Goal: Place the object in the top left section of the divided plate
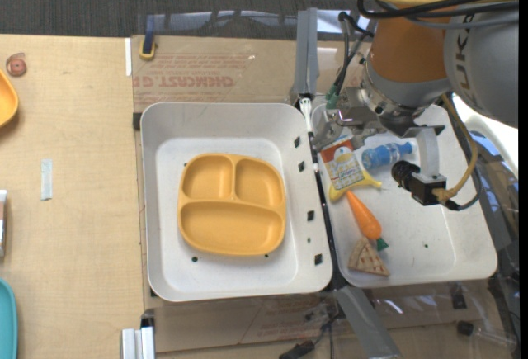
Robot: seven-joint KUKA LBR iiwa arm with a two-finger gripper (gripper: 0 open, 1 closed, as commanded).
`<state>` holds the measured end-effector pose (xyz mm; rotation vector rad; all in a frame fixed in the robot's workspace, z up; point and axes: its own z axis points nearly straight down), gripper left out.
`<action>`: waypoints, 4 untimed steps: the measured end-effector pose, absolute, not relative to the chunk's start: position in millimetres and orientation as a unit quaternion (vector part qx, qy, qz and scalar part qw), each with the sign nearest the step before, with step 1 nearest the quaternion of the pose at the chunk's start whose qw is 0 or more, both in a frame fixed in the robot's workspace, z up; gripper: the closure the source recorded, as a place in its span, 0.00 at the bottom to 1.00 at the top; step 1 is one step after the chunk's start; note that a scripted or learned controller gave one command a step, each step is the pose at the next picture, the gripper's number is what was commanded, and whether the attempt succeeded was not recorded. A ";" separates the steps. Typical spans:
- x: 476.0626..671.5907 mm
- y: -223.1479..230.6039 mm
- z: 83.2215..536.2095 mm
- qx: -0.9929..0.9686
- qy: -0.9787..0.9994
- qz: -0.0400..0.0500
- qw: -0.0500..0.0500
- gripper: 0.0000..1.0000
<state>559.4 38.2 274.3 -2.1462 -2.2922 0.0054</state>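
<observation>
Worktop, tan, bearing two white bins: we log the left bin [157,209] with the yellow divided plate [233,205], sections bare. Right bin [462,254]: gripper [334,122] low at its upper left; finger state we cannot tell. Items: carrot [364,215], pouch [345,170], bottle [384,155], wedge [368,258]. We judge picking underway; next calls for a secure grasp.

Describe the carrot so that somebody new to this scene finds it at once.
Look in the right white bin, below the grey arm. Near the bin's left side lies the carrot, pointing diagonally. It is the only plain orange, cone-shaped toy, between the yellow-edged pouch above and the tan wedge below.
</observation>
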 end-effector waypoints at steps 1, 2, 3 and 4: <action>550.5 112.8 272.7 -0.617 -0.787 0.002 0.001 1.00; 599.7 163.1 281.9 -0.618 -0.786 0.002 0.000 1.00; 601.4 205.5 231.4 -0.619 -0.786 0.002 0.000 1.00; 601.5 205.5 231.5 -0.619 -0.786 0.002 0.000 0.00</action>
